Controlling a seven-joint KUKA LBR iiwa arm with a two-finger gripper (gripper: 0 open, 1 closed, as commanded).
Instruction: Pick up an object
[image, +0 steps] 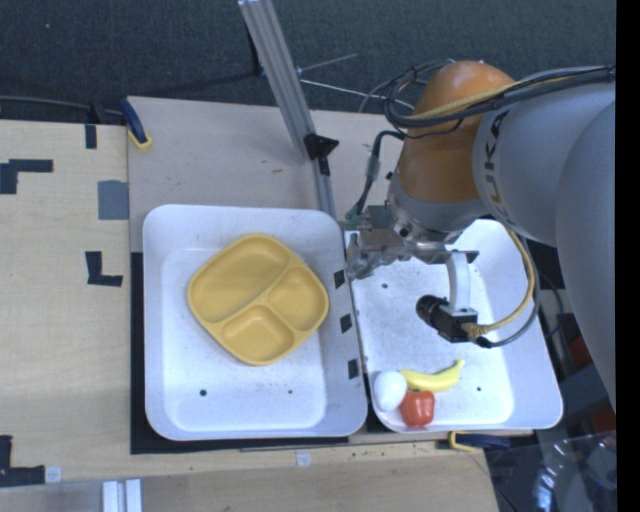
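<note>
Looking first at the near edge of the bench, we find three small things huddled in the right bin (520, 400) at its 7 o'clock corner: one white egg-shaped object (389, 387), one red pepper-like piece (419, 407) touching it, and one yellow banana (437, 377) lying just above them. None of these is between any fingers; all three rest on the bin floor.

Moving up that bin, we meet the gripper (366, 252), which sits over the bin's 10 o'clock corner, close against the divider between the two bins. Its fingers are hidden under the wrist body, so whether it is spread or clenched we cannot tell, and we see nothing held in it. A small black fitting (445, 317) with a yellow cable hangs from the wrist over the bin's middle.

At 9 o'clock from the gripper lies the left bin (170, 400), bearing one yellow divided plate (258, 298) with three compartments, flat and well apart from the gripper.

Farther back, the orange band (450, 130) and grey arm (560, 160) fill the 1 o'clock region. Both bins rest on a pale wooden bench (60, 300) marked with dark tape; a metal rail (285, 80) slants up toward dark carpet (150, 45) at 12 o'clock.
</note>
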